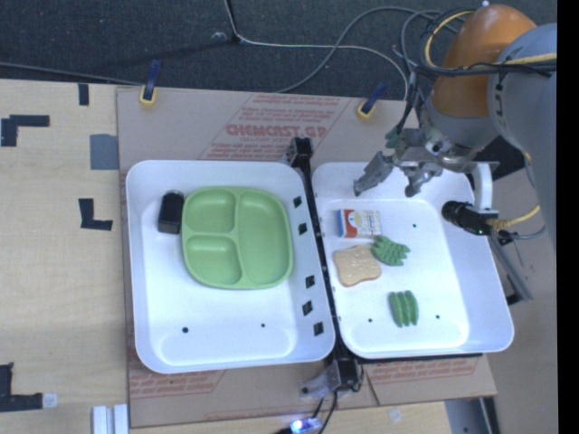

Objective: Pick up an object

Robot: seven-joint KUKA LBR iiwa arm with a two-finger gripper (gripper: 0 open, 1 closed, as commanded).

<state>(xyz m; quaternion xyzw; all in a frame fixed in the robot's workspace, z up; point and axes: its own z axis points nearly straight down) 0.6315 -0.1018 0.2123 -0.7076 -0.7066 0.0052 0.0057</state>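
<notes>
Tool (394, 178) — fingers spread — above flat toast slice (356, 265).

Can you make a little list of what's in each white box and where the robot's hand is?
left bin: green divided plate, small black block touching its left edge
right bin: small carton, toast slice, leafy green toy, green pea pod
gripper: above the right bin's far edge, fingers spread apart, holding nothing

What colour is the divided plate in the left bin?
Light green: the divided plate is plain with three compartments, seen clearly in the camera view.
</notes>
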